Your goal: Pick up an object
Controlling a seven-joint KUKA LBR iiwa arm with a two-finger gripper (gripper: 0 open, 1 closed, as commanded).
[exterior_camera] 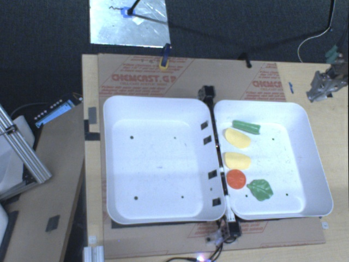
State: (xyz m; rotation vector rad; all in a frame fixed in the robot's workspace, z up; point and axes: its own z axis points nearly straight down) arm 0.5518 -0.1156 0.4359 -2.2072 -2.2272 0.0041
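My gripper (325,86): hovering off the right bin's (313,141) far-right corner; jaw state impossible to tell.
Objects: five clustering along the bin's left wall, green leaf (260,189) nearest the front.
Room: right half lying open.

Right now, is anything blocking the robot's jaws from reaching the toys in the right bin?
Nothing visible does. The gripper sits beyond the shallow white right bin, at its far right corner. The long green piece, two yellow ovals, orange disc and green leaf shape lie uncovered by the bin's left wall.
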